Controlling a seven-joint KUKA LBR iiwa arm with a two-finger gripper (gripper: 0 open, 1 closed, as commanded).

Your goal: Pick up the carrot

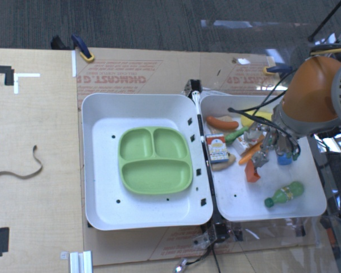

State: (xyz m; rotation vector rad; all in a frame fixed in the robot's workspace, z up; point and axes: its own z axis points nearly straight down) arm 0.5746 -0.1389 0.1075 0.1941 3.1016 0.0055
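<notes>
The end effector (263, 150) hangs low over the right bin (307, 209), among the cluttered items in its upper middle part; its metal parts blur together there, so I cannot tell how it is set or whether it grips anything. The arm (312, 92), grey with a broad orange band, comes in from the right edge above it, trailing black cables.

The carrot (250, 152) lies slantwise just at the end effector, its orange body running from lower left to upper right, touching or nearly touching the metal. Below it sits a short orange-red piece (252, 173), too small to name. A green vegetable shape (235, 135) lies just above the carrot, and a red sausage-like item (222, 122) lies near the bin's upper left corner. A small red and white carton (216, 148) stands by the bin's left wall, with a pale flat object (221, 164) at its foot. A yellow item (256, 118) shows partly behind the cables. A blue object (284, 158) sits just right of the end effector. A green bottle (284, 194) lies tilted near the lower right, well apart from the rest.

The left bin (96, 209) holds a green divided plate (156, 160) with three compartments. Both bins rest on cardboard (125, 75) on the desk (28, 209).
</notes>
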